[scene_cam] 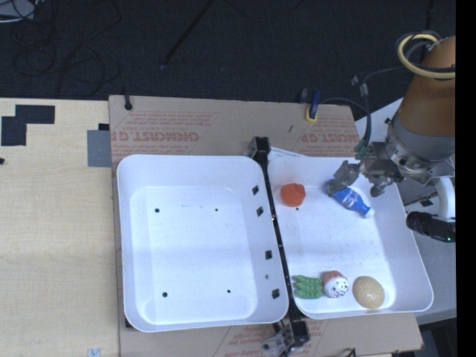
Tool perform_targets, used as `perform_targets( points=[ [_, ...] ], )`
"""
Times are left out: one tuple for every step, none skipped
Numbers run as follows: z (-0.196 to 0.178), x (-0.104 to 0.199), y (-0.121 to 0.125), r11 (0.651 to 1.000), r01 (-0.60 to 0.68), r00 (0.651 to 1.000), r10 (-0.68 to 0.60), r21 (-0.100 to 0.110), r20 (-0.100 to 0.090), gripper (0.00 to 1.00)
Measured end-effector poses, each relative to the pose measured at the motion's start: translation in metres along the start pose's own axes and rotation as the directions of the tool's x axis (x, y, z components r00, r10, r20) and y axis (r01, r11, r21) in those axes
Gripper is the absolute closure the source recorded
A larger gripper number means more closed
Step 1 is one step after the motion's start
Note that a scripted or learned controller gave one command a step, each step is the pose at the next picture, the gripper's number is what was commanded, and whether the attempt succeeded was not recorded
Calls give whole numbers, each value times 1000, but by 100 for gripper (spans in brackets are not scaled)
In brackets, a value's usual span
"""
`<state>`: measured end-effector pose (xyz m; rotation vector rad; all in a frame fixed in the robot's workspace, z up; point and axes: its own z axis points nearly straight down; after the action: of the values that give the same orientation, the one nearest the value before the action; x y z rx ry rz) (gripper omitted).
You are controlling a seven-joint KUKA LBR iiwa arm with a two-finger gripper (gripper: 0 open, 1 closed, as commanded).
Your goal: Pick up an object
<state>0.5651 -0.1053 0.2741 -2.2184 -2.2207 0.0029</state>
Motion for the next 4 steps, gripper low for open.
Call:
perform_targets(
  points=[
    [-9,0,0,1000,1,1000,-1,2,-1,100],
    [68,53,-51,1000,2,1000,-2,7,-2,100],
    [55,49,-49,1000,-4,1000,4,4,-1,100],
    [104,-88,-33,1000,-10,1000,10,0,5,100]
  ],
)
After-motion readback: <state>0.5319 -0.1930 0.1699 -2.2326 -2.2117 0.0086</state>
